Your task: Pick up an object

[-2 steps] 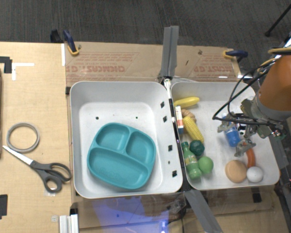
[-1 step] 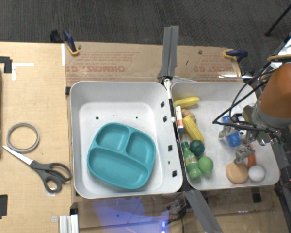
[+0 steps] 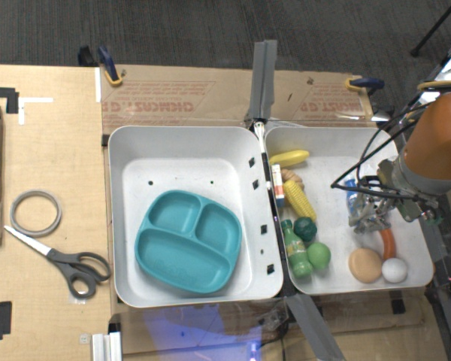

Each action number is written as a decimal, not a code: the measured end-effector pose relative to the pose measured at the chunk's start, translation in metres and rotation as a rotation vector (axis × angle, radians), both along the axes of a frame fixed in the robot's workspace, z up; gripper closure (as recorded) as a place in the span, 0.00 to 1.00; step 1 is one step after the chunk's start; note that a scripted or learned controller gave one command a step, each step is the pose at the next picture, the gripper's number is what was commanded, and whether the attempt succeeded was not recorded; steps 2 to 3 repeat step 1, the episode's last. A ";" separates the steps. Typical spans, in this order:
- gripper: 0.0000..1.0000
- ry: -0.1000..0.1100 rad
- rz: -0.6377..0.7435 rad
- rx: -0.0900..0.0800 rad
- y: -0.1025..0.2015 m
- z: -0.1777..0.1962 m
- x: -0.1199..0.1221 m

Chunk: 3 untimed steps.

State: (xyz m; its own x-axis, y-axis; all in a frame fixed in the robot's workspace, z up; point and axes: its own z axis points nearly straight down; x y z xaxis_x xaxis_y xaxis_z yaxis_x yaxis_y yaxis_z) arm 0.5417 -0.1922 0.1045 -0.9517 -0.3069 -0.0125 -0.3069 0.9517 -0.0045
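Note:
My gripper [image 3: 370, 218] hangs low over the right side of the right bin [image 3: 327, 138], under the orange band of the arm. Its tip is just above an orange carrot-like piece [image 3: 389, 241]. Near the bin's front right lie a tan egg [image 3: 365, 265] and a white ball [image 3: 395, 270]. Along the bin's left wall lie a yellow banana [image 3: 289, 157], a corn cob [image 3: 296, 195], a dark green piece [image 3: 305, 229], a green bottle [image 3: 295, 248] and a green ball [image 3: 318, 256]. Nothing shows between the gripper's parts that I can make out.
The left bin [image 3: 128, 150] holds a teal divided plate [image 3: 188, 241]. On the bench to the left lie scissors [image 3: 64, 261] and a roll of tape [image 3: 35, 212]. Cables run from the arm over the right bin's far right corner.

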 end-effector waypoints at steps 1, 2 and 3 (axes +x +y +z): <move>0.00 0.000 0.000 0.000 0.000 0.000 0.000; 0.00 0.000 0.000 0.000 0.000 0.000 0.000; 0.00 0.000 0.000 0.000 0.000 0.000 0.000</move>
